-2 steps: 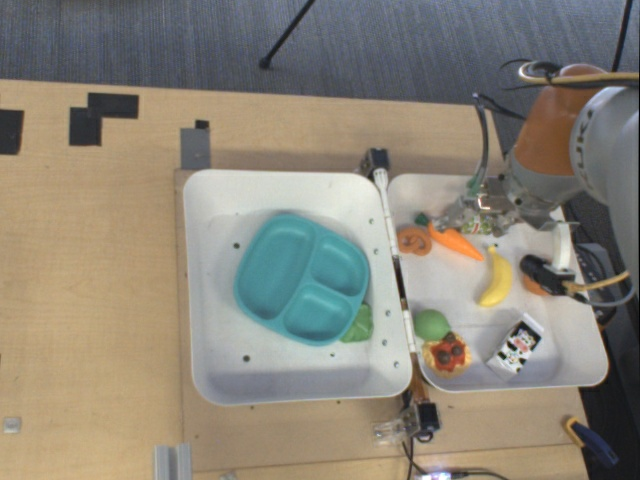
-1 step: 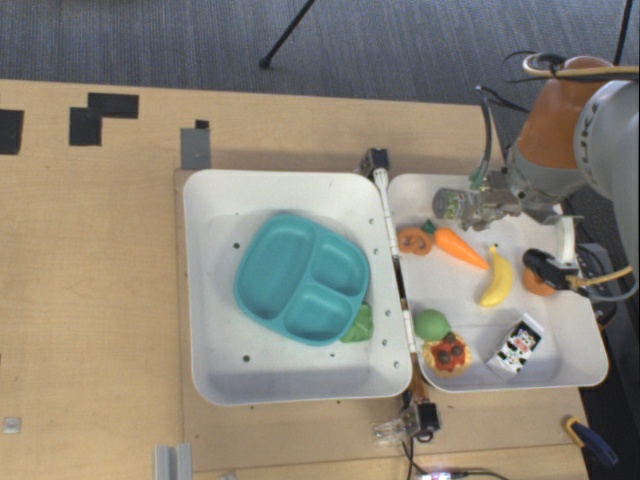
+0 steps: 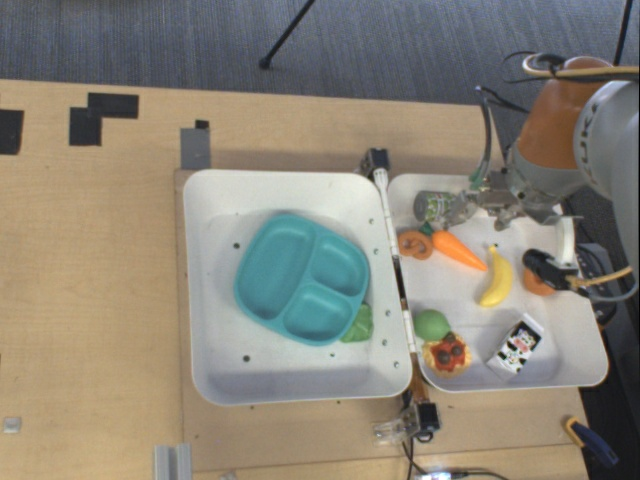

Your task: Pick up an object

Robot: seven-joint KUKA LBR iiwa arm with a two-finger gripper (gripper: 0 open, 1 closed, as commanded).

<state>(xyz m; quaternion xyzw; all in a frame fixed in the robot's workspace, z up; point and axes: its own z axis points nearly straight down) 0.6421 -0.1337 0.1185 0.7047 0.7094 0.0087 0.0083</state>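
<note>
Step in hand: approach, nothing lifted yet. The gripper (image 3: 478, 204) sits low at the back of the right bin (image 3: 585, 363), just beside a can (image 3: 434, 206); whether its fingers are apart or together cannot be told. A carrot (image 3: 458, 249) and banana (image 3: 496, 279) lie near. Next move calls for closing on 1 object, then lifting.
</note>
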